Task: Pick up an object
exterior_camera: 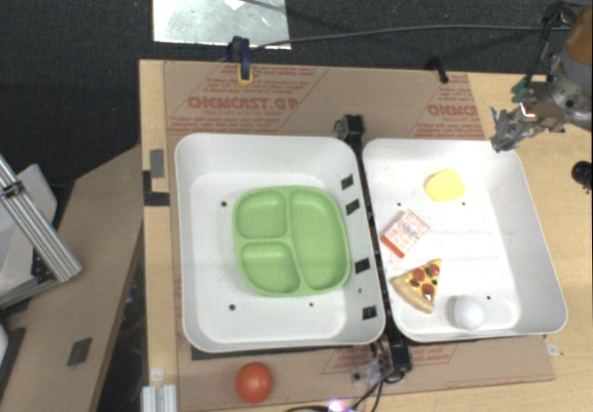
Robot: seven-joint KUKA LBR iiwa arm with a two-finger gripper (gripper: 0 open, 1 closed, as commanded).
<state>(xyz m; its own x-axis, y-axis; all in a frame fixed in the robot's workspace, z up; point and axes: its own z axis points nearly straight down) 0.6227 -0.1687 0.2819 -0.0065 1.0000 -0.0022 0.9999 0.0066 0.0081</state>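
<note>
Meanwhile, the claw (509, 130) is seen at the upper right of the frame, hanging just past the far right corner of the right bin (533, 216), at the end of the grey arm (570, 77) that enters from the right edge. Whether it is released or clenched cannot be told, since it appears small and blurred; nothing is seen caught in it. Four things are laid in the right bin: a yellow piece (445, 184) toward the upper middle, a red-and-white packet (405, 232) lower and to the left of it, a toy pizza slice (418, 285) below the packet near the bin's left wall, and a white ball (468, 312) just beside the slice at the lower edge. All four are kept well apart from the claw. A green divided plate (291, 240) is set flat in the middle of the left bin (199, 216). On the counter (167, 327), an orange-red ball (253, 381) is placed below the left bin, near the bottom edge of the frame. Brown printed cardboard (306, 95) is spread under both bins.
</note>
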